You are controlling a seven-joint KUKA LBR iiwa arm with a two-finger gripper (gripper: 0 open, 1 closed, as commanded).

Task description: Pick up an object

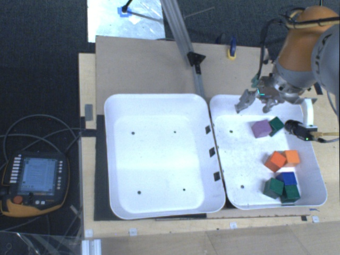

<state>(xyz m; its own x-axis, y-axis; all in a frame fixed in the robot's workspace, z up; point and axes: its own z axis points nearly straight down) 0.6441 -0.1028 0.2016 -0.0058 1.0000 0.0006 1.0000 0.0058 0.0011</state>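
Approach step: gripper hangs over right bin, fingers spread, nothing between them. Next: drop onto purple block (nearest), then pinch.

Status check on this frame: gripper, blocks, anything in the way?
Gripper open, holding nothing, over right bin's far edge. Purple block nearest, touching a green block. Path clear.
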